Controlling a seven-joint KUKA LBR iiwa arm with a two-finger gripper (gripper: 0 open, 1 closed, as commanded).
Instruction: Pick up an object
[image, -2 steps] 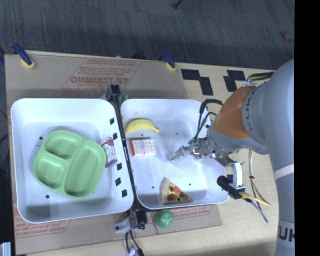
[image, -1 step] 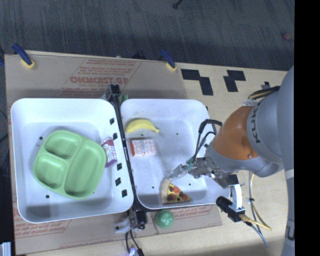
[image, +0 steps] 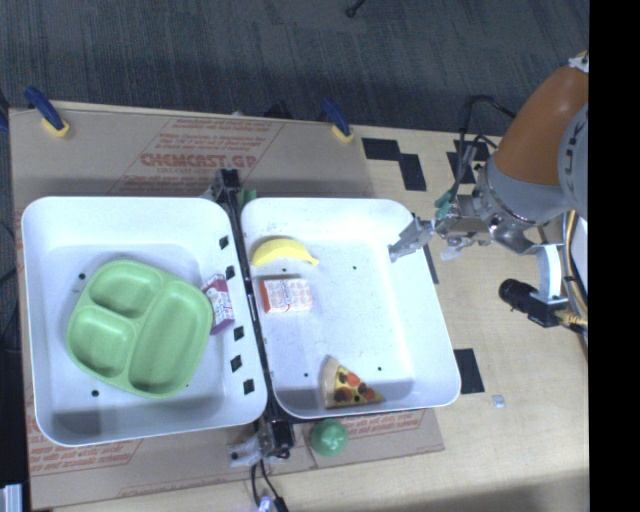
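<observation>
The right bin holds a yellow banana near its back left, a red-and-white packet just in front of it, and a toy pizza slice by the front wall. My gripper hangs over the right bin's back right corner, well to the right of the banana and apart from every object. Nothing shows in it. The grey arm with its orange band comes in from the right.
The left bin holds a green divided plate and a small purple-red packet by its right wall. A green ball lies on the cardboard outside the right bin's front edge. Blue clamps hold the cardboard at the back.
</observation>
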